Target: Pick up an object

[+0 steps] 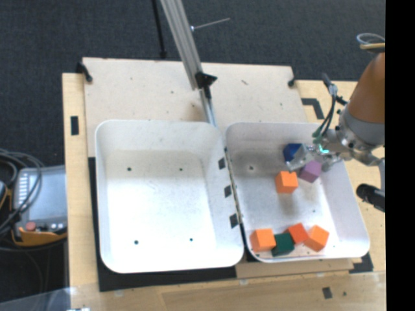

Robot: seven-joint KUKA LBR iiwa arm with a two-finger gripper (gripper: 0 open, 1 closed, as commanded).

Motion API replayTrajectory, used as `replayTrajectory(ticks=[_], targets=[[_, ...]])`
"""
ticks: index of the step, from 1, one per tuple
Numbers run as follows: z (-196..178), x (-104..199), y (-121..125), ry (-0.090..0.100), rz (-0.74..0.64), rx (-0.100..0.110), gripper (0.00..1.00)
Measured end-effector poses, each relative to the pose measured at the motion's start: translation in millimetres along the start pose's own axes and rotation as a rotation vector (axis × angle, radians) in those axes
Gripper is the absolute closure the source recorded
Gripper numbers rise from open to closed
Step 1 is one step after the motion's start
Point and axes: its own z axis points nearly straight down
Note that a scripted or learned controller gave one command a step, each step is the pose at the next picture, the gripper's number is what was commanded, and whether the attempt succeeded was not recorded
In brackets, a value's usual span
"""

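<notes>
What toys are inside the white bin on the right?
The right bin holds a blue block, a purple block, four orange blocks, one at, and a dark green block. The end effector hides part of the floor beneath it.

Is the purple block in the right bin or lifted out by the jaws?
Cannot tell for sure. The purple block lies within the right bin's outline, directly beside the gripper, but whether it rests on the floor is unclear.

Grey arm [369, 109] reaching from right, claw [310, 157] lowered
</notes>
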Motion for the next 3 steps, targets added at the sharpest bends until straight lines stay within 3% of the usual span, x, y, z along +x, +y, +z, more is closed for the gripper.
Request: replayTrajectory(ticks=[1,3], targets=[[-2.1,0.1,0.9,-0.001,0.0,-0.004,0.0],[112.8,-4.9,-4.4,-0.003,0.006,0.001,0.0]])
